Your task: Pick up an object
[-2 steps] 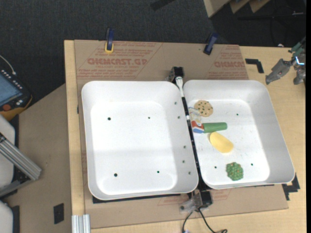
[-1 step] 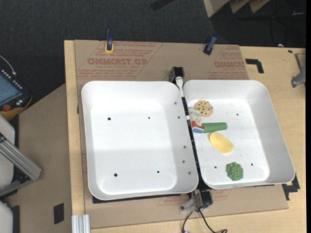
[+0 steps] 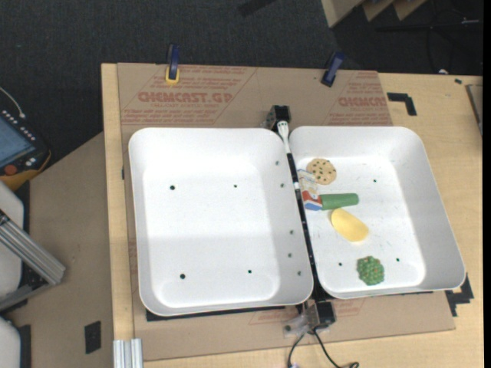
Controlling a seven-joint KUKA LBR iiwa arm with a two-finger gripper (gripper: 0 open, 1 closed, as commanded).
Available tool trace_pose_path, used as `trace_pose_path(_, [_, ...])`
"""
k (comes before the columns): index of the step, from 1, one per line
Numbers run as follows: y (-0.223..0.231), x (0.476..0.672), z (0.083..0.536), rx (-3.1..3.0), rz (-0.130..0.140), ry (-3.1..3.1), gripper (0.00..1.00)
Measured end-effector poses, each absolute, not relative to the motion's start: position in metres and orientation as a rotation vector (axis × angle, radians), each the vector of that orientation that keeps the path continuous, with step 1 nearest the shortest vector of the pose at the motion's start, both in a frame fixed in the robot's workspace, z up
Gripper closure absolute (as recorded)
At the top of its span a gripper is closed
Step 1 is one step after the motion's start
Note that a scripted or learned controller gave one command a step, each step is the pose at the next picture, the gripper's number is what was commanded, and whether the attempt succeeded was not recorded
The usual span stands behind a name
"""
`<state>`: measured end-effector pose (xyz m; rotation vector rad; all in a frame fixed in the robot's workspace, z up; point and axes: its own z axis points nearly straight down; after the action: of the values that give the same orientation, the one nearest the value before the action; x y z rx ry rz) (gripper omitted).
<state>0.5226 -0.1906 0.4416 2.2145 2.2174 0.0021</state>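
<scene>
On the tabletop (image 3: 230, 83), two white bins sit side by side: the left bin (image 3: 215, 221) and the right bin (image 3: 414, 198), which carries all the objects along its left half. A green marker-like piece (image 3: 337, 201) lies flat, its long axis running from nine to three o'clock, a red-and-blue bit at its nine o'clock end. At its five o'clock, just beside it, lies a yellow oval (image 3: 349, 225); at eleven o'clock, a speckled cookie (image 3: 321, 171); farther toward six o'clock, a knobbly green lump (image 3: 370, 271). I cannot tell the claw's state.
</scene>
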Motion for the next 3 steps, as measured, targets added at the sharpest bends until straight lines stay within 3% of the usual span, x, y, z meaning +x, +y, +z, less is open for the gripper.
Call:
trace_pose_path(1, [-0.134, 0.539, 0.342, 2.222, -0.006, 2.235, 1.00])
trace_pose_path(2, [-0.184, 0.477, 0.380, 2.226, 0.000, 2.211, 1.00])
trace_pose_path(3, [-0.076, 0.480, 0.333, 2.215, -0.001, 2.239, 1.00])
